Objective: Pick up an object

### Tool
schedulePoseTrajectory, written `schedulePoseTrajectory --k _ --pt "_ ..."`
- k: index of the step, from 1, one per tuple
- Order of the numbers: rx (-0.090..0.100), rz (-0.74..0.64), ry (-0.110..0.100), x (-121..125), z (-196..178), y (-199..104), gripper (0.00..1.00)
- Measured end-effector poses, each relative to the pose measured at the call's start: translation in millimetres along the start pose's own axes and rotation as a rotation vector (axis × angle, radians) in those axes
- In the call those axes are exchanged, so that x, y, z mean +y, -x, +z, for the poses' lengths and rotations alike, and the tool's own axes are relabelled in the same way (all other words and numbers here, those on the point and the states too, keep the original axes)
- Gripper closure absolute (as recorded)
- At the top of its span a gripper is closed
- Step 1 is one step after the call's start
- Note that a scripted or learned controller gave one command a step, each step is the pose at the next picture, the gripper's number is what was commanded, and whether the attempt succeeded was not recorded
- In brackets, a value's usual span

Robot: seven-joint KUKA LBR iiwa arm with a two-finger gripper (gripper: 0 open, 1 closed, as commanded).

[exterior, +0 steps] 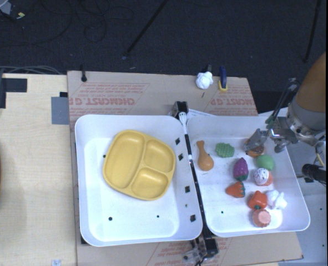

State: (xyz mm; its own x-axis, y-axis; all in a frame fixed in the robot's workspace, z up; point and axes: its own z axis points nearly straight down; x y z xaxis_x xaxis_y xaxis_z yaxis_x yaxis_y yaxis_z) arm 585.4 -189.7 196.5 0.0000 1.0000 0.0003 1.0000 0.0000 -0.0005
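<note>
The right bin (219,226) holds several toy foods: a tan drumstick (204,157), a green broccoli piece (225,149), a purple grape bunch (240,168), a red strawberry (236,190), a green round item (265,162), a white and red ball (262,176), a red pepper (257,199), a white garlic (276,199) and a pink disc (261,218). My gripper (257,143) hangs low at the bin's upper right, just above the green round item. Nothing shows between its fingertips.
The left bin (91,215) carries a yellow divided plate (140,164). A white crumpled object (203,80) and a blue and yellow clip (223,79) lie on the cardboard behind the bins. A raised divider (191,170) separates the two bins.
</note>
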Motion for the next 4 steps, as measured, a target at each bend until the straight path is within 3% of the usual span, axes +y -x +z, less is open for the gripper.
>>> schedulePoseTrajectory --k 1,2,3,4 --pt "0.001 0.000 0.000 0 -10 1 1.00" --pt "0.003 -0.011 0.005 -8 -79 -118 1.00" --pt "0.003 -0.002 0.003 -113 -170 -146 1.00" --pt "0.005 -0.013 0.013 -93 -291 -266 1.00"
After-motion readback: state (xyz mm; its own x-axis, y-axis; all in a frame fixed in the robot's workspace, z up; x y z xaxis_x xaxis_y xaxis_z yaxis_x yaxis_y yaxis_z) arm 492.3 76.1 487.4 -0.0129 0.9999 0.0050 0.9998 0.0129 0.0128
